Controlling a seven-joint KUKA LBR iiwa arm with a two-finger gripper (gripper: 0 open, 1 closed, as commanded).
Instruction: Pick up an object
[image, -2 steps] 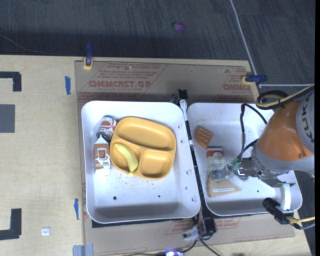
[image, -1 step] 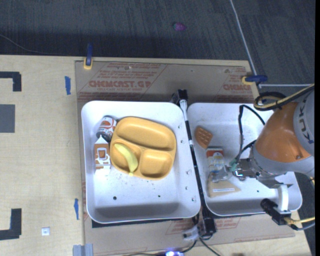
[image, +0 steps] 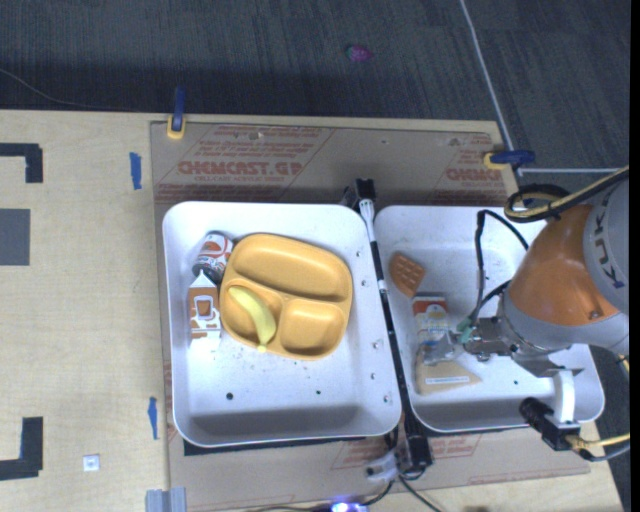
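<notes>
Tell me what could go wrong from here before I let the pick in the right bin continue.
1. The gripper is low over a tight cluster: a clear packet overlapping a flat tan card. It may catch both or neither.
2. Those items look flat and thin, so a grasp could slip.
3. Black cables loop near the arm over the right bin and could snag.

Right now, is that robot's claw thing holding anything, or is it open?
Gripper: cannot be told. It sits low in the right bin, over a small packet, but the view doesn't settle whether it has hold of it.
</notes>
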